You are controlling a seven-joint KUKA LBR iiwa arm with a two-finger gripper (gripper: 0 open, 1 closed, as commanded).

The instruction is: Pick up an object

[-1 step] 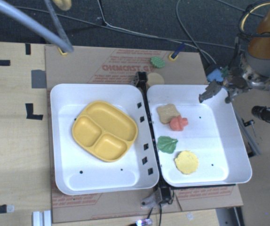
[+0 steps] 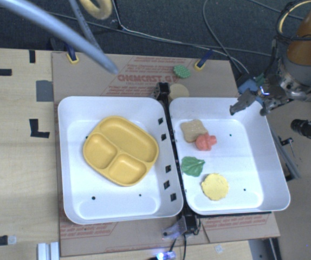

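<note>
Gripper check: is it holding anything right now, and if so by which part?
Nothing is held. The gripper sits over the right bin's upper right rim with no object between its fingers; the food pieces lie apart from it on the bin floor.

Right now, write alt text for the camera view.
A two-finger gripper hangs above the right white bin's upper right rim. That bin holds tan, red, green and yellow toy pieces; the left bin holds a yellow divided tray.
</note>
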